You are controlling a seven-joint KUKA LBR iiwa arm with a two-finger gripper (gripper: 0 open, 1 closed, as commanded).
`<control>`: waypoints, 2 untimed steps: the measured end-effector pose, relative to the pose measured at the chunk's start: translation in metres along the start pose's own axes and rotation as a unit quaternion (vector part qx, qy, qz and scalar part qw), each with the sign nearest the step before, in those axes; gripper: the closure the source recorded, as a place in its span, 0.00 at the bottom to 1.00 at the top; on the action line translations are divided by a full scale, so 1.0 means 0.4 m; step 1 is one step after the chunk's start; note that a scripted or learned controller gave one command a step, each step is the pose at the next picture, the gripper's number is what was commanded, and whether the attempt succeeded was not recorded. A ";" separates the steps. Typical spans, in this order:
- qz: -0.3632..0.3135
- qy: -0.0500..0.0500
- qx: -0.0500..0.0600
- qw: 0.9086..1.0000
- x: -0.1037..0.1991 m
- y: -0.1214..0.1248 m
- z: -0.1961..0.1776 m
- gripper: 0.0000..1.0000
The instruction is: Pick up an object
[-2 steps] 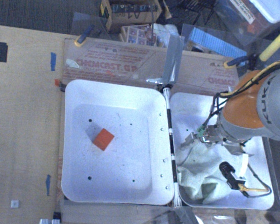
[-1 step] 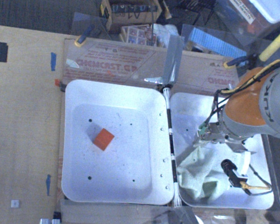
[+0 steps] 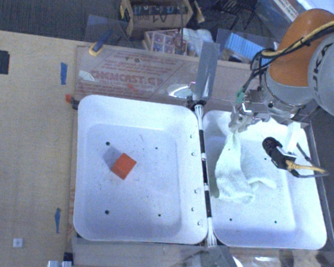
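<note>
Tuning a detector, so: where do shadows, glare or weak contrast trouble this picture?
Camera view: the orange block throws a soft shadow to its upper left in the left bin; glare spots the clear sheet behind the bins; the white cloth barely stands out from the right bin; the whole view is slightly soft.

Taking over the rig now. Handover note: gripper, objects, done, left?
Gripper: over the back of the right bin, shut on the top of the white cloth, which is drawn up into a peak at the fingers.
White cloth: lower part lies bunched on the right bin's floor, near its left wall.
Orange block: loose in the left bin, apart from the arm.
Done: grasp made, cloth partly raised.
Left: lift the cloth clear of the bin.
</note>
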State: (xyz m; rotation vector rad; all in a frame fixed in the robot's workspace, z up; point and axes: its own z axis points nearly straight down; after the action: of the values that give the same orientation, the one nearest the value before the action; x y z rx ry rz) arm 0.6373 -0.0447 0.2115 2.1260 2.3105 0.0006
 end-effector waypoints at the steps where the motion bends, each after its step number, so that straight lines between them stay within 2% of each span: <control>1: 0.036 0.001 0.002 0.999 0.271 -0.057 0.067 1.00; 2: -0.057 0.001 0.002 0.998 0.297 -0.342 -0.031 1.00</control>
State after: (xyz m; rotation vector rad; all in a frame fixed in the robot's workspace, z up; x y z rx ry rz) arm 0.4910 0.0624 0.2235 1.9939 2.4308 -0.0025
